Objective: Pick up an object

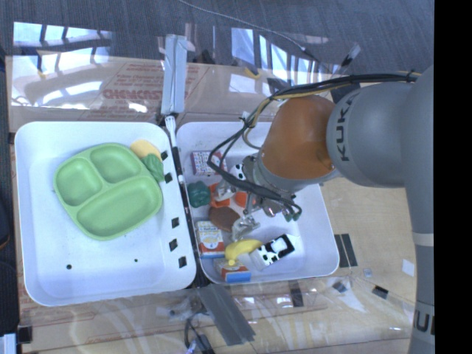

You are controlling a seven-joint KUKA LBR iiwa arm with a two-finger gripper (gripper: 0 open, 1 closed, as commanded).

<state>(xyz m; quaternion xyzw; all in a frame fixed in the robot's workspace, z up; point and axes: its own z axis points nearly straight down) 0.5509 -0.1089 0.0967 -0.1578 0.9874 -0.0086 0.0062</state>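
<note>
Toys lie in a heap in the right bin (321, 249) on the desk. I see a yellow banana (242, 249), a black and white cow toy (274, 248), a brown lump (221, 217), a dark green thing (198, 194), and small boxes (209, 238). The left bin (37, 220) has a green tray (109, 189) with three parts, and a yellow toy (144, 149) sits at its top edge.

The arm (346, 139) reaches in from the right, low over the heap. The end effector (251, 214) is down by the brown lump and just above the banana. I cannot tell how it is set, or if it has anything.

I think this is the reach-and-grab step, and nothing is picked up yet. Next it needs to close on one toy, maybe the brown lump or the banana, and lift straight up. The toys are packed close, so it could bump or catch the wrong one.
</note>
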